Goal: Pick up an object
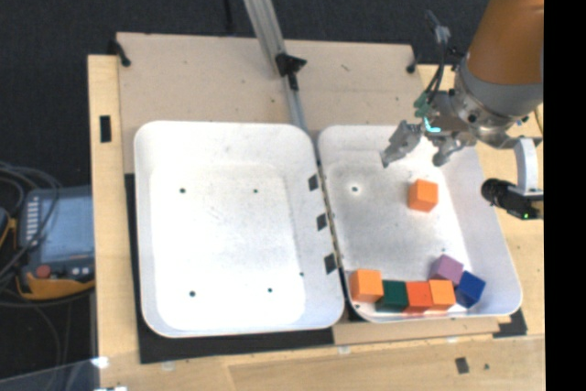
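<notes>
Two bins sit side by side on the bench: the left bin and the right bin, touching. In the right bin, one cube lies alone near the middle. A row of blocks lines its near wall. The tool hangs over its far part, just behind the cube.

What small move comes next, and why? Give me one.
Probably shift the gripper toward the near side of the right bin and lower it over the lone orange cube. Its jaws stand open above and just beyond that cube, which sits clear of the blocks crowded along the bin's near edge.
</notes>
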`<state>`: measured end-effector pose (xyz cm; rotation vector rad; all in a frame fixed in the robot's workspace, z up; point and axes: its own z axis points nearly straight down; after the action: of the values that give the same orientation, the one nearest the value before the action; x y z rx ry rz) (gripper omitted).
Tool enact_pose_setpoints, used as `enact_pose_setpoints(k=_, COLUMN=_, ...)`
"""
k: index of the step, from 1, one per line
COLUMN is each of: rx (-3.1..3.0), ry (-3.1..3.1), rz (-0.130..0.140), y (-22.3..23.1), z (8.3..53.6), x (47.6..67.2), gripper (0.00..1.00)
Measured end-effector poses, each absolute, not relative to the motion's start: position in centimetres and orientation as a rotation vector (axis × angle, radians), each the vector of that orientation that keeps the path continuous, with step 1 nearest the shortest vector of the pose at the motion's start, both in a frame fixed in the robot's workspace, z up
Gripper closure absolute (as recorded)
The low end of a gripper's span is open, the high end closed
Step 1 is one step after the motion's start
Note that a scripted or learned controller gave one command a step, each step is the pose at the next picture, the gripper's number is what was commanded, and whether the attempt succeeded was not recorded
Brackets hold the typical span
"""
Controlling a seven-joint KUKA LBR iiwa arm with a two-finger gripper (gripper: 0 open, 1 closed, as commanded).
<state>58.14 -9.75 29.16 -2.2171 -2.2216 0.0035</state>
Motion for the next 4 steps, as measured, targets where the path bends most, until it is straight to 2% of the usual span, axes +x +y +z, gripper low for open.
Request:
enact_pose_setpoints(k=1, rx=-2.221, ry=-2.222, rz=-0.001, y=-9.8, z=29.4, x=58.2, gripper=0.0)
enact_pose_setpoints(k=2, rx=-2.222, ry=-2.217, rz=0.007, y=-9.8, z=23.2, x=57.7, gripper=0.0)
enact_pose_setpoints(k=3, rx=-2.223, ry=-2.217, rz=0.006, y=-10.6, z=18.8, x=57.6, gripper=0.0)
enact_pose_setpoints(k=4, rx=-2.222, ry=-2.216, rz=0.008, y=-11.2, z=12.5, x=57.5, gripper=0.0)
